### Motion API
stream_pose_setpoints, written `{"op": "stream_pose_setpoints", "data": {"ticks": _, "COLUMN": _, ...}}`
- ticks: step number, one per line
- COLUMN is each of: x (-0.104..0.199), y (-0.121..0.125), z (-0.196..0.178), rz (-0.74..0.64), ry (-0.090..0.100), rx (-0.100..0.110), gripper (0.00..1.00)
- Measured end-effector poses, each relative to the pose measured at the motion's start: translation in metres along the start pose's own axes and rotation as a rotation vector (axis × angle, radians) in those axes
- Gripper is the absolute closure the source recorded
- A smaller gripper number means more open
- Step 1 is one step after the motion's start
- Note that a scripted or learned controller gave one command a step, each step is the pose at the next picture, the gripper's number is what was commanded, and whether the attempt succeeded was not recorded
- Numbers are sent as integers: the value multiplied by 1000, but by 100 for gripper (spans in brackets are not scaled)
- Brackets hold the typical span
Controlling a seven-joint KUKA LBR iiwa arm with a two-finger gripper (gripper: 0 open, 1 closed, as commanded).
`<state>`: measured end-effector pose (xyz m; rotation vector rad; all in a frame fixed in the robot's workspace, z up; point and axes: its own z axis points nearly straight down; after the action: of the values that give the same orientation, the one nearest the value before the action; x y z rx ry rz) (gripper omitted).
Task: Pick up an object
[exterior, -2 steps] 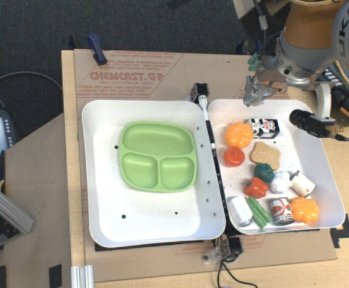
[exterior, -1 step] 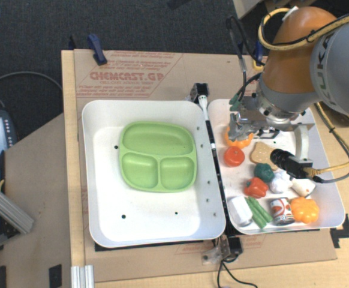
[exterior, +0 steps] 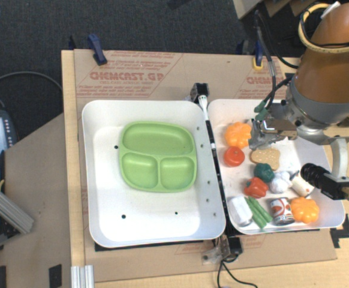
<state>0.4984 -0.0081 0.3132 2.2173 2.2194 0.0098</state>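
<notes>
The right bin (exterior: 222,114) holds several toy foods: an orange pepper (exterior: 238,134), a red tomato (exterior: 234,156), a tan cookie-like piece (exterior: 265,156), a dark green piece (exterior: 262,172), a red pepper (exterior: 256,188), a white piece (exterior: 279,183), a green bean (exterior: 258,212), a small can (exterior: 279,209) and an orange fruit (exterior: 305,209). My gripper (exterior: 262,138) hangs low over the bin, just right of the orange pepper and above the tan piece. Nothing shows between its fingers.
The left bin (exterior: 96,179) carries a green three-compartment plate (exterior: 158,156). A black divider strip (exterior: 212,155) runs between the bins. A white flat piece (exterior: 241,211) lies at the right bin's front left. A black cylinder (exterior: 322,180) on the arm sticks out over the right bin's right side.
</notes>
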Motion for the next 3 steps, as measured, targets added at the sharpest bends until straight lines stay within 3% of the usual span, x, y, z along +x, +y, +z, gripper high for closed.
{"op": "stream_pose_setpoints", "data": {"ticks": 1, "x": -25, "y": -16, "z": 72, "rz": 6, "ry": -1, "rx": 17, "gripper": 100}}
{"op": "stream_pose_setpoints", "data": {"ticks": 3, "x": -24, "y": -13, "z": 48, "rz": 2, "ry": -3, "rx": 2, "gripper": 100}}
